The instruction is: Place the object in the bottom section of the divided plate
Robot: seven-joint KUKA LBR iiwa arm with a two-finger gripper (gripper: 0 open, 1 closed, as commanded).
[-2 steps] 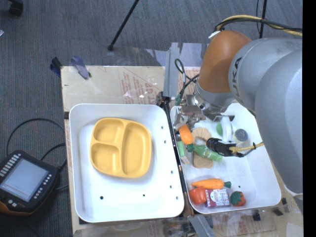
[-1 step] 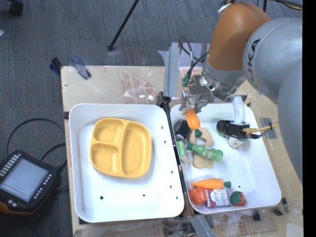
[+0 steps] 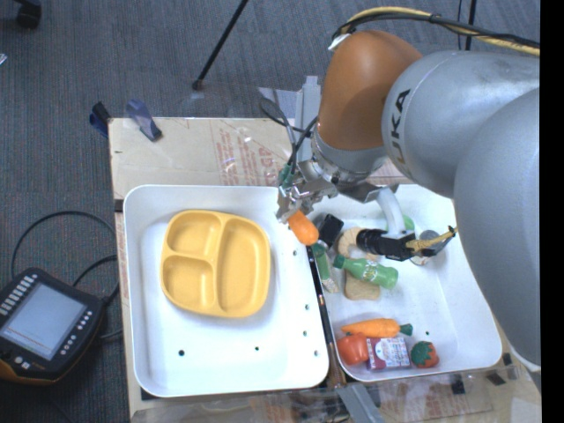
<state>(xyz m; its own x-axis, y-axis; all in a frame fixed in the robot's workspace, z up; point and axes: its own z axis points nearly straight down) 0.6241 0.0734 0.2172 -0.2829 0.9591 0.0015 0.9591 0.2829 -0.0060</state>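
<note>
Gripping a small orange oval object (image 3: 303, 228), gripper (image 3: 292, 208) beside yellow divided plate (image 3: 215, 263)

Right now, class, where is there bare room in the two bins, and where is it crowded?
Free: the left bin floor below the yellow divided plate, and the strip to the plate's right. Crowded: the right bin, with green bottle, carrot and ketchup packet packed close.

Counter (image 3: 203, 148) is showing a brown, cardboard-like top with faint red print. Two shallow white bins are sitting directly on it, side by side and touching: left bin (image 3: 220, 359), right bin (image 3: 458, 324). A blue clip (image 3: 143, 119) is gripping its back-left edge.
</note>
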